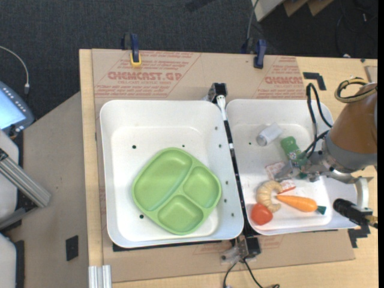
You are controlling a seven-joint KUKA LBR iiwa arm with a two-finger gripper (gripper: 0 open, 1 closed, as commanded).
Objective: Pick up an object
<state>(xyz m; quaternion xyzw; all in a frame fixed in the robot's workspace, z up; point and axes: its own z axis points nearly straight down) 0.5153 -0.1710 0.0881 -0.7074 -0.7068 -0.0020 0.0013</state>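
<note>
Landmark: the left white bin (pixel 114 161), which holds a green divided plate.

Board print behind the left bin: red block letters reading "CHEMCAST G.P" (pixel 144 75) on the brown protective paper of the table (pixel 96 89), just beyond the bin's far rim.

Finer lines around that print: smaller red lines stand above and below the big word; too small to read.

Board print further right of the left bin: the same red lettering starts again as "CHEMCAST" (pixel 283 79), behind the neighbouring bin, and is cut off toward the right.

Other writing: none legible on the bins, plate or toys.
</note>
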